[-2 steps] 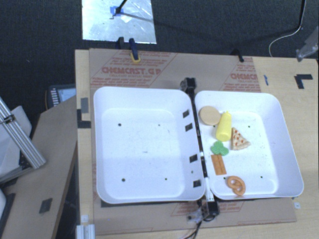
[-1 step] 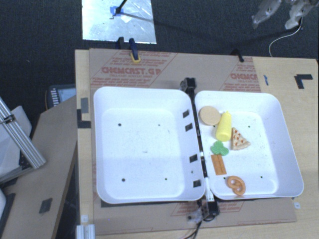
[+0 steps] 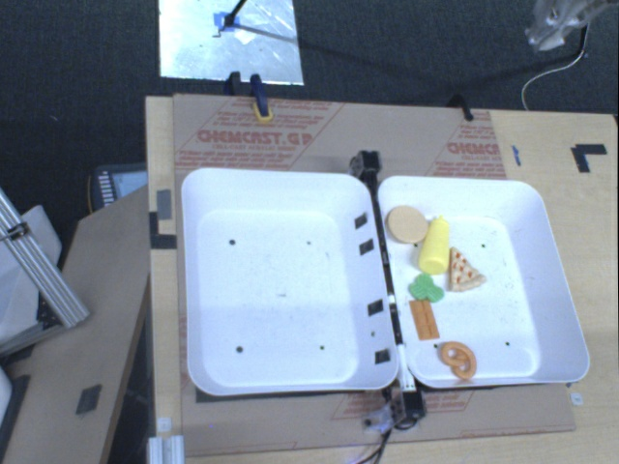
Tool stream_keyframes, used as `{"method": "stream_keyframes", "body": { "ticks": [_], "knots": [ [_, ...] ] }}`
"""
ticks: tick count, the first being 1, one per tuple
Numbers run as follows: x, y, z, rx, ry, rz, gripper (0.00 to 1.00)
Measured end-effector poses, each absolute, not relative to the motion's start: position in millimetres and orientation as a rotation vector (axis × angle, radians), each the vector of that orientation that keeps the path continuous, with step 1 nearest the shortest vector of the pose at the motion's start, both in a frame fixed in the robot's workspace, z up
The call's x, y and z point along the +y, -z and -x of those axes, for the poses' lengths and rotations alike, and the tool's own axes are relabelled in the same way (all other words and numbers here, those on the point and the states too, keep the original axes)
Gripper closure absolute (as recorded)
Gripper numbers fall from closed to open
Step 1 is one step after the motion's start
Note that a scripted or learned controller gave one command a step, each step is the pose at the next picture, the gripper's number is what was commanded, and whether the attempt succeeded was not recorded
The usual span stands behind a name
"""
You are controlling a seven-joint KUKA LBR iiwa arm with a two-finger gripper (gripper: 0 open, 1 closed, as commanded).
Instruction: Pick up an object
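The gripper [image 3: 564, 13] is seen past the table's [image 3: 116, 288] far right corner, well apart from both bins, and whether it is spread or closed cannot be told from its blurred shape. The objects are gathered along the left wall of the right bin [image 3: 551, 288]: a tan disc [image 3: 407, 224] touching a yellow bottle [image 3: 435, 245], a pizza slice [image 3: 464, 272] just beside the bottle, a green piece [image 3: 426, 289], an orange strip [image 3: 424, 319] and a pretzel [image 3: 457, 359] near the bin's near edge. The left bin [image 3: 271, 288] is set against the right bin, joined by black clips [image 3: 372, 276] along the shared edge.
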State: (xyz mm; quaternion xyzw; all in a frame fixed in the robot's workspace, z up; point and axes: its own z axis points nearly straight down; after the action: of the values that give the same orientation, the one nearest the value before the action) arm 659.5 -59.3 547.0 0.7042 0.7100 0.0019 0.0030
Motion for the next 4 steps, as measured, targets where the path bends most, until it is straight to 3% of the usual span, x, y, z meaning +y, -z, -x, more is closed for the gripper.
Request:
{"method": "stream_keyframes", "body": {
  "ticks": [1,2,3,4],
  "knots": [
    [14,-401,-667.8,2.242,0.011,-2.218,1.0],
    [-9,-546,-597.2,2.212,-0.02,-2.213,1.0],
    [-76,-537,-504.0,2.21,-0.004,-2.226,1.0],
    [22,-462,-506.9,2.24,0.002,-2.21,1.0]
  ]
}}
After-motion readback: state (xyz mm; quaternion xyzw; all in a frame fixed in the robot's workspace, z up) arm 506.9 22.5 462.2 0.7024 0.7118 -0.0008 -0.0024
